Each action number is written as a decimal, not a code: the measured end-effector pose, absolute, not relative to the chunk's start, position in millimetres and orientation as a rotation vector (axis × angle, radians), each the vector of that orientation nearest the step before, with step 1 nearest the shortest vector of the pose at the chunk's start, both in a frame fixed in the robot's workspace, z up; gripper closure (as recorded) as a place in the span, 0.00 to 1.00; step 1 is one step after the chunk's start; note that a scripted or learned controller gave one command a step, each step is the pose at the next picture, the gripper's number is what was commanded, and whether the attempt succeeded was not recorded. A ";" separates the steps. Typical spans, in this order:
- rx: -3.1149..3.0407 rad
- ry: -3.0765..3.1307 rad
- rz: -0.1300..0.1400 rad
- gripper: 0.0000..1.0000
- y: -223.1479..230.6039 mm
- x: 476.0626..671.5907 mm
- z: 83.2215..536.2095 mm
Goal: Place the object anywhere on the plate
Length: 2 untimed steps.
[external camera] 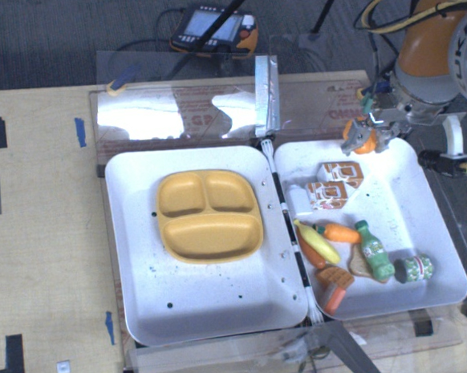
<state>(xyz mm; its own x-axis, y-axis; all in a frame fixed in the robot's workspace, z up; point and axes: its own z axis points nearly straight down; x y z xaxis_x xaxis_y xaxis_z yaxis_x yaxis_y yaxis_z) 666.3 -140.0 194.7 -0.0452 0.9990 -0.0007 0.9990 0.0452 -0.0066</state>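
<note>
Closest to the camera, at the lower edge of the right bin (438, 230), there's a little pile of toy food: an orange-brown piece (335, 286) at the bottom, a yellow banana (318, 243) crossing an orange carrot (338, 233), a green bottle (374, 253) lying tilted, and a small green can (415, 269) on its side just right of the bottle. Further up in that same bin are two small white-and-brown cartons (334, 184) touching each other.

The left bin (145, 293) holds the yellow plate (210, 214) (three compartments, two small ones up top and one wide one below), sitting roughly in the middle with nothing on it.

The gripper (364, 137) is in the upper right of the frame, hanging over the top edge of the right bin. There's something small and orange (359, 142) right at its tip, but honestly I can't tell whether the fingers are clamped on it or spread apart, too small and blurry. Grey arm (431, 37) with the orange band sits up in the top right corner.
</note>
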 end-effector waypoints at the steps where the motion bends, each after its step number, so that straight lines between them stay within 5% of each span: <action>1: -2.169 -2.268 0.007 0.00 -140.1 666.4 195.1; 2: -2.166 -2.273 0.010 1.00 -139.4 666.9 203.5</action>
<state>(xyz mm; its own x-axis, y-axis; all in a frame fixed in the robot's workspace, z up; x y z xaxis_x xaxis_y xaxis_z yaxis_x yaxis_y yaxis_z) 666.9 -139.4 203.5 -0.0481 0.9988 -0.0029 0.9988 0.0481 -0.0058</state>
